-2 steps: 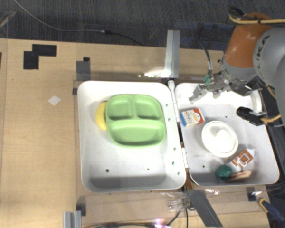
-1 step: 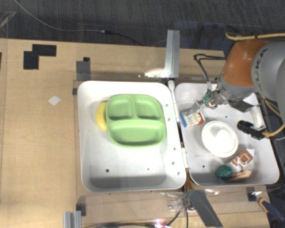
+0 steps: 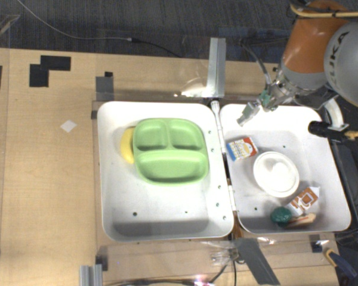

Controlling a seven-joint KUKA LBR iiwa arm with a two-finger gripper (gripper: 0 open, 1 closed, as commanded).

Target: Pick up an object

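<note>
The gripper [image 3: 251, 111] hangs over the back left corner of the right bin [image 3: 322, 222], with the grey arm and its orange band [image 3: 304, 40] above it at the upper right. Nothing shows between its fingers. In the right bin lie a small red, white and blue carton [image 3: 241, 148], a white bowl [image 3: 276, 173], a dark green round object [image 3: 280, 215], a tan stick-like item [image 3: 302, 220] and a small orange and white packet [image 3: 305, 200]. The carton is just below and left of the gripper.
The left bin [image 3: 161, 219] holds a green divided tray [image 3: 169, 149] with a yellow object [image 3: 126, 145] tucked under its left edge. A metal post [image 3: 216, 70] stands behind the gap between the bins. Cables run across the dark floor at the back.
</note>
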